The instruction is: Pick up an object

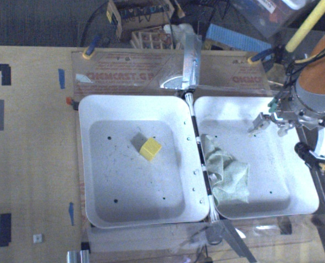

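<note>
A small yellow block (151,149) lies in the middle of the left bin (91,114), touching a grey block (139,141) on its upper left. A crumpled pale green cloth (226,171) sits in the right bin (299,201), against the left wall. My gripper (270,125) hangs over the upper right part of the right bin, up and to the right of the cloth and well apart from it. It is open, and bare bin floor shows between the fingers. The orange band (317,73) of the arm is at the right edge.
The divider (198,147) where the two bin rims meet runs down the middle. A cardboard wall (129,75) stands behind the bins, with clutter and cables beyond it. The wooden bench (31,158) stretches to the left.
</note>
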Motion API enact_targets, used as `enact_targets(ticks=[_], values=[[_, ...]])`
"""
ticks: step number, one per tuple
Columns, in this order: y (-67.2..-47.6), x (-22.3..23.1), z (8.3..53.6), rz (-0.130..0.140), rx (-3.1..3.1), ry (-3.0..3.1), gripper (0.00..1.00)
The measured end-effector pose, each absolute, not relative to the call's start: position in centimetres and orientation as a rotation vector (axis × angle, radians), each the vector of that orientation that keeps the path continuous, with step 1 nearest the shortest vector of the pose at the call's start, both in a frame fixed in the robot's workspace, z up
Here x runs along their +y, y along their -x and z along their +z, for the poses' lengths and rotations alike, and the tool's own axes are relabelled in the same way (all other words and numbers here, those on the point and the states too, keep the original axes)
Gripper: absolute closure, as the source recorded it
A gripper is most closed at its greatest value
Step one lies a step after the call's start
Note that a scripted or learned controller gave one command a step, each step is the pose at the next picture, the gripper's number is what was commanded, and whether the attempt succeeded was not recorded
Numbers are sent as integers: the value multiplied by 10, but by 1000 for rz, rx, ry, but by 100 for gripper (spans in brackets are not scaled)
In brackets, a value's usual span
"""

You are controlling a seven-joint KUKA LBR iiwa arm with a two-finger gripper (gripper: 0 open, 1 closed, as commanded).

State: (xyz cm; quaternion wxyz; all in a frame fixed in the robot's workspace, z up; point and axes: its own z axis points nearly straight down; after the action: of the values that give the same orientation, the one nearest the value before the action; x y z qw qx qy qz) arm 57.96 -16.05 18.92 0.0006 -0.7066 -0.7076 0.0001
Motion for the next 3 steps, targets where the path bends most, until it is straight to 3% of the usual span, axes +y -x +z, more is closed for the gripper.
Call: enact_targets(ticks=[1,2,3], values=[[-623,-103,159,-2,-2289,2158,0],[-668,-39,187,-5,-2531,1872,0],[-628,61,195,-1,-2849,1325,0]])
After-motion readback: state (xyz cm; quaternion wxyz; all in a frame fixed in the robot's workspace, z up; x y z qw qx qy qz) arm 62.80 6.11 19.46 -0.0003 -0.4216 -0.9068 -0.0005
